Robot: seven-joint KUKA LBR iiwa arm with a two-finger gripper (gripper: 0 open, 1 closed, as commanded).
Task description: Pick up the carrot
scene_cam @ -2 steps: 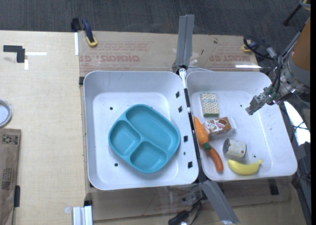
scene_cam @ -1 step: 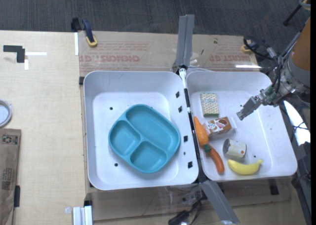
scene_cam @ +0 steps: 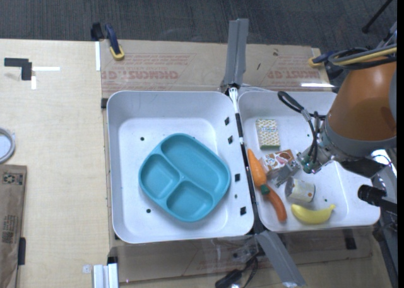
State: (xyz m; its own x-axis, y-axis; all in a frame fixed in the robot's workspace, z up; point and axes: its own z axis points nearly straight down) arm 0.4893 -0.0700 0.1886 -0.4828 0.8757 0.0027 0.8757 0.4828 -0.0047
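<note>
Your bench (scene_cam: 50, 91) carries two shallow white bins side by side, meeting at a grey divider post. The left bin (scene_cam: 123, 154) holds a blue three-compartment tray (scene_cam: 184, 177), sitting tilted near the bin's middle, well apart from all walls.

The right bin (scene_cam: 353, 214) holds the clutter. The carrot (scene_cam: 255, 167) lies along the bin's left wall, close beside it, its long axis running from the far side toward the near edge. Directly in line with it toward the near edge you see a second orange-red elongated piece (scene_cam: 275, 204), with a small green bit between the two; you cannot tell whether they touch. A yellow banana (scene_cam: 312, 213) lies along the near edge toward the right. Just beyond the banana sits a small white cup-like object (scene_cam: 303, 191). A small patterned card or packet (scene_cam: 267, 133) rests toward the far left corner, and a small printed box (scene_cam: 279, 158) lies just right of the carrot.

The arm enters from the right, orange band over the bin's right side. The gripper (scene_cam: 285, 176) hangs low over the middle of the right bin, right of the carrot and near the printed box. Finger state: cannot tell from this angle. Nothing is visibly between them; the carrot lies on the bin floor, not lifted
</note>
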